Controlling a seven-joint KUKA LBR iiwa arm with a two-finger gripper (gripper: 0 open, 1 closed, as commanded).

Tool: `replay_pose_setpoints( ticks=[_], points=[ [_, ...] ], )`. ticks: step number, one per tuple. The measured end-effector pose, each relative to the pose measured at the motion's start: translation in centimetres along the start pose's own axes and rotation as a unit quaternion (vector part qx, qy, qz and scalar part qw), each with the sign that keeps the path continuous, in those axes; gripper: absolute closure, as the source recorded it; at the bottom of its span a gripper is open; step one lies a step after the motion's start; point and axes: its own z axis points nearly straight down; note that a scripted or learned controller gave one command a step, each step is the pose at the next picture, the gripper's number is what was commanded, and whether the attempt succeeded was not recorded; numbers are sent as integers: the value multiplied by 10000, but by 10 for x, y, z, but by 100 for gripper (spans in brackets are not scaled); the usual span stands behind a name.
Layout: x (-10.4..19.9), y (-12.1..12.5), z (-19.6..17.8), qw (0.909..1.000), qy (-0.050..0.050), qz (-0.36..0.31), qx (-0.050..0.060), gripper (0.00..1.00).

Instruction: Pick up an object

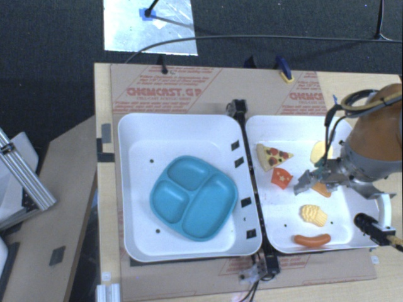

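Observation:
In the right bin [277,124] lie a pizza slice [272,156], a small red piece [281,178], a yellow corn cob [313,215] and a sausage [312,239]. A yellow piece [318,150] is half hidden behind the arm. My gripper [313,180] hangs low over the middle of this bin, just right of the red piece. A small orange piece [322,190] lies right under it; whether it is touched cannot be told.
The left bin [135,137] holds a blue divided plate [193,197]. A black divider [247,175] with clips runs between the bins. The arm's grey and orange body [376,137] covers the right bin's right side.

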Motion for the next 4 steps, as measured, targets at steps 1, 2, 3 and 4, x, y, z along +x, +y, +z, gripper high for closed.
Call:
replay_pose_setpoints(
  ticks=[1, 2, 3, 4],
  points=[
    [-9, -6, 53, 10000, 3, 3, 2, 0],
    [-9, -4, 40, 10000, -6, -5, -29, 100],
    [-5, 4, -22, 10000, -11, -21, -53, 100],
    [1, -1, -79, 10000, -11, -23, -56, 100]
  ],
)
